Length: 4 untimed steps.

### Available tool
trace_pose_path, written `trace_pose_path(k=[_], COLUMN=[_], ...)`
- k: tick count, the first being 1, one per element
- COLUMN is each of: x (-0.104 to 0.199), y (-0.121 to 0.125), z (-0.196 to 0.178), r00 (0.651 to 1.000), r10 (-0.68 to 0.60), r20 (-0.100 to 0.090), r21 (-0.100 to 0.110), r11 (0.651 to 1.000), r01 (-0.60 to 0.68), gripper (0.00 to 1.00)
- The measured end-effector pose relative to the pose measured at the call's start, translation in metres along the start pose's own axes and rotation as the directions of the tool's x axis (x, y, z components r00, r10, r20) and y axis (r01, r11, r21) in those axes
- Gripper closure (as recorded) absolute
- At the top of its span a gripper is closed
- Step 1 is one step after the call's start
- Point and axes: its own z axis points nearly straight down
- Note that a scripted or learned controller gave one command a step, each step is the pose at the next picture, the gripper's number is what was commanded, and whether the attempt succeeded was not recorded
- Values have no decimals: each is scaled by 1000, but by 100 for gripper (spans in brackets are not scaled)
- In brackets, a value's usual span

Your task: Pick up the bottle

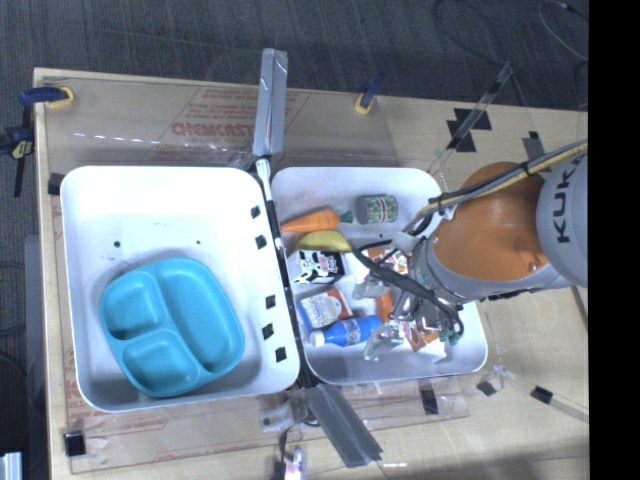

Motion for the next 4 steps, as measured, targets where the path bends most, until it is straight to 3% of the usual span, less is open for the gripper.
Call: trace_pose_path(k=[1, 2, 3, 4], x=[2, 1, 8, -27], y=[0, 1, 61, 107], z=[46, 38, 40, -96], r00=[931, 932, 783, 482], r10=[365, 361, 622, 876], r20=[-6, -9, 24, -2], r21=[1, 1, 8, 4], r11=[931, 932, 783, 482], r01=[-365, -361, -622, -876], gripper=[0, 100, 100, 100])
